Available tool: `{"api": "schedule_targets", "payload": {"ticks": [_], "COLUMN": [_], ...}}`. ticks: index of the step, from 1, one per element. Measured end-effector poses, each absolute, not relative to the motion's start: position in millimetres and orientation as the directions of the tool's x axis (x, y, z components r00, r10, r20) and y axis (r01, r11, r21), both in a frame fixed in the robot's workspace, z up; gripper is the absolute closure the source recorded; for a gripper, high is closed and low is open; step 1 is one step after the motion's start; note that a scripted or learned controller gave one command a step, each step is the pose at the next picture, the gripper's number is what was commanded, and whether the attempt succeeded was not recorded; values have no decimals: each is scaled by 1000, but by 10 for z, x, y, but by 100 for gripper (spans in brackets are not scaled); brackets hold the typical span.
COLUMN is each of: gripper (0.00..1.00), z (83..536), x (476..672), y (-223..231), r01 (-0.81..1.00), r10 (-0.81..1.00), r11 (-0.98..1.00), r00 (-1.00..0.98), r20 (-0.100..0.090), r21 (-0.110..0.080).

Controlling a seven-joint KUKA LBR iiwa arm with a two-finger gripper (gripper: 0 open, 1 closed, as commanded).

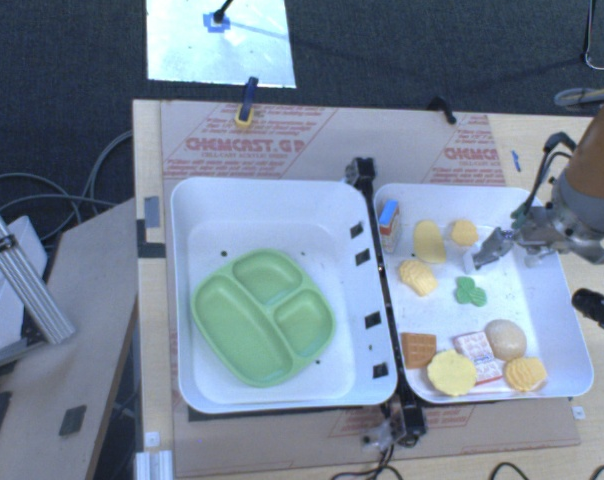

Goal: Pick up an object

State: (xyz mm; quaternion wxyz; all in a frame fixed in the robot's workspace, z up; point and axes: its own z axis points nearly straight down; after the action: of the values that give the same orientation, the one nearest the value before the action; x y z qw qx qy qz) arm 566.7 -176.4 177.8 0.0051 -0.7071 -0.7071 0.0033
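the grey arm [594,168] with its orange band reaches in from the right over the right bin [567,298], wrist bent down and leftward, its claw [485,253] low above the bin floor with fingers slightly parted and released, gripping nothing. just left of the claw lie a yellow piece [429,240] and a small yellow round [464,232]; a green clover-shaped piece [470,291] sits just nearer, a ridged yellow piece [417,276] beyond it to the left. along the bin's near edge rest a waffle square [418,349], yellow disc [451,373], beige egg shape [505,339] and round cracker [526,373]. the left bin [207,208] holds a green divided tray [263,315].
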Motion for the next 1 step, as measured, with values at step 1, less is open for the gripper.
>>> {"api": "schedule_targets", "payload": {"ticks": [1], "gripper": [0], "z": [1851], "x": [5699], "y": [-1760], "r01": [1000], "r10": [1000], "r11": [3], "r00": [-3], "r20": [0], "r21": [1]}}
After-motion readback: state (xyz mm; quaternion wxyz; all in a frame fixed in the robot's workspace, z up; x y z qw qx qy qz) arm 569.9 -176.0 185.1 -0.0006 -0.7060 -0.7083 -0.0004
